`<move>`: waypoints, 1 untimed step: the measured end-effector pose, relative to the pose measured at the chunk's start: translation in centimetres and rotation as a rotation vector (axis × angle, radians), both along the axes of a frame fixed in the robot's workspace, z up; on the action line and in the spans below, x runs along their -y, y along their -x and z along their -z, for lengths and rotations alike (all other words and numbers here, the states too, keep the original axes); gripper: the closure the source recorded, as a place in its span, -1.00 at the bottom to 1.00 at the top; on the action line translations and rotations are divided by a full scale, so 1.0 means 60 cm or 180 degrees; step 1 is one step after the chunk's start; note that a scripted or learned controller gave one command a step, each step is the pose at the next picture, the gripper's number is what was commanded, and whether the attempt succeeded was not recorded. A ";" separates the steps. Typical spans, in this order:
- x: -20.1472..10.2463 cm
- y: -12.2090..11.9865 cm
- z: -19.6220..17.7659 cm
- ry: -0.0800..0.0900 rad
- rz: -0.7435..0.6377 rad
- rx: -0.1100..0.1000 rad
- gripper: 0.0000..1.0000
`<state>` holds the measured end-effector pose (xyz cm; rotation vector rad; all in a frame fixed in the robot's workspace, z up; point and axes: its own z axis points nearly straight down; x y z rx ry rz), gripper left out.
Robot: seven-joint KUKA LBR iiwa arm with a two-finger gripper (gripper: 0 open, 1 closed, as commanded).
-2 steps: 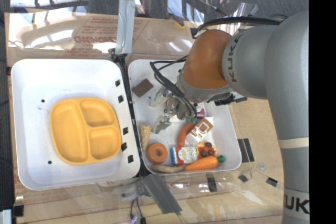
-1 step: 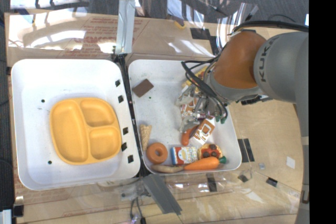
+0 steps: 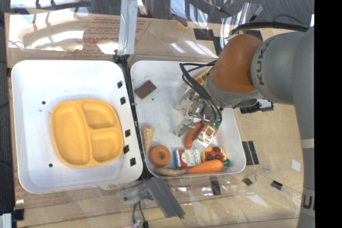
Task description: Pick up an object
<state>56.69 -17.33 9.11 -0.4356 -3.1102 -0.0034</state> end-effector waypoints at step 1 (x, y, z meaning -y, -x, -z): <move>-0.124 0.019 0.003 -0.0002 0.0131 -0.0012 -1.00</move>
